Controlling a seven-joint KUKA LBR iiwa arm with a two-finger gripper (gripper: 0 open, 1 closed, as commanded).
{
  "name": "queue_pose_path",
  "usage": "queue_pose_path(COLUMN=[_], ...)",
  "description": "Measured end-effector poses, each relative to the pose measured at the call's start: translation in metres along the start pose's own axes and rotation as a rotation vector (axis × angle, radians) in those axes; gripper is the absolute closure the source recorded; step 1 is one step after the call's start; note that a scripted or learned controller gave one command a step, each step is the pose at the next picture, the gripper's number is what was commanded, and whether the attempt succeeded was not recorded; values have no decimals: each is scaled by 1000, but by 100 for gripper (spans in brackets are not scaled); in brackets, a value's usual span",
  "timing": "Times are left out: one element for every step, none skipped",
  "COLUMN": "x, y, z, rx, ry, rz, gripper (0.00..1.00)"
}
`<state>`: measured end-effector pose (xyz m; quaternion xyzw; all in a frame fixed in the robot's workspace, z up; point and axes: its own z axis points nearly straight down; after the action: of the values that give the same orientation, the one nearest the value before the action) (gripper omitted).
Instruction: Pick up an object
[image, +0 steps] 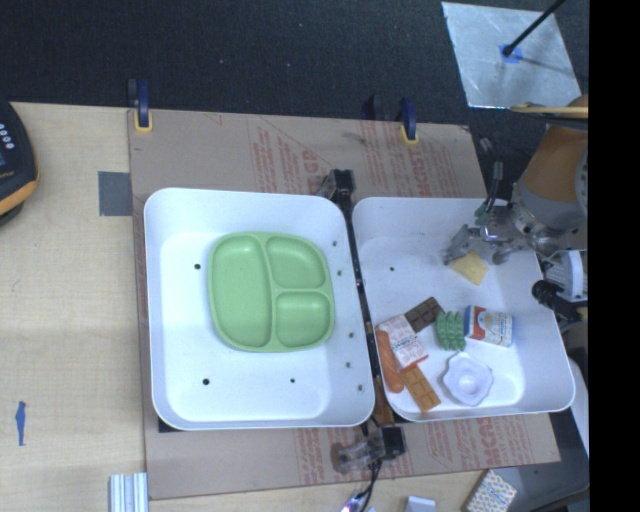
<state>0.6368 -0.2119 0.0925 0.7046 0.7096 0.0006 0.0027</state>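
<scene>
Gripper (478, 247) spread wide, right on top of the yellow wedge (469, 268); nothing gripped yet. It's thin, so closing could just skid it away.

One fixed camera is looking down on the tabletop (70, 300) from above at a slant, far enough back that both white bins are fitting whole in the picture. The left bin (170, 400), holding a green divided plate (270, 290), is sitting near the middle of the view. The right bin (540, 385) is lying just right of it. The arm (555, 175) is entering beyond that bin's far right corner.
</scene>
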Motion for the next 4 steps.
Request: queue_pose_path(x=[0, 0, 0, 3], y=[0, 0, -121, -53], z=[-16, -15, 2, 0], rx=[-2, 0, 20, 1], ry=[-1, 0, 7, 1], rz=[-2, -2, 6, 0], gripper=[100, 0, 0, 0])
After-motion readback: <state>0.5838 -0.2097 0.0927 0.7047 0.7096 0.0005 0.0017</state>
